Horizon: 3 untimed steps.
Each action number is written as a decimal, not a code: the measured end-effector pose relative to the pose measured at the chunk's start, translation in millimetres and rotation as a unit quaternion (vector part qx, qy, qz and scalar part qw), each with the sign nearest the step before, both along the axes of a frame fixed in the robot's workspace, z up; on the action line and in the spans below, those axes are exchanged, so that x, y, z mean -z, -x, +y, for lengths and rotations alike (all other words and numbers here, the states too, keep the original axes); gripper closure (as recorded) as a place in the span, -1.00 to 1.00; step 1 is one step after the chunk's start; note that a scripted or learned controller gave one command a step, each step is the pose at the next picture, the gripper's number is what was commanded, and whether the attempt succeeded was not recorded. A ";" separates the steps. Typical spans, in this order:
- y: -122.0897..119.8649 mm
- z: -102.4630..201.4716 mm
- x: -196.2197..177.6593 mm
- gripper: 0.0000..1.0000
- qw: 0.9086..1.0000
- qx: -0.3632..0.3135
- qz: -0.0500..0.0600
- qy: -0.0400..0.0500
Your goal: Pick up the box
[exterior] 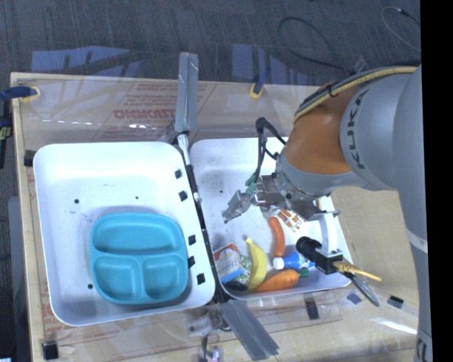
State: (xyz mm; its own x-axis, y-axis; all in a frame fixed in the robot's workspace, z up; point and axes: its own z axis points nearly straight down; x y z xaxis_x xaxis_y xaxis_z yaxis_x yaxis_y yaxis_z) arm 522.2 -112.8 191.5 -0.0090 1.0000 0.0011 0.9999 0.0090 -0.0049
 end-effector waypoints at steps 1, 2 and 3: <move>37.2 -7.3 100.2 -1.00 1.000 0.027 -0.002 0.002; 45.5 23.8 0.2 -1.00 0.990 0.139 -0.001 0.001; 45.7 19.5 55.3 -1.00 0.990 0.141 -0.002 0.002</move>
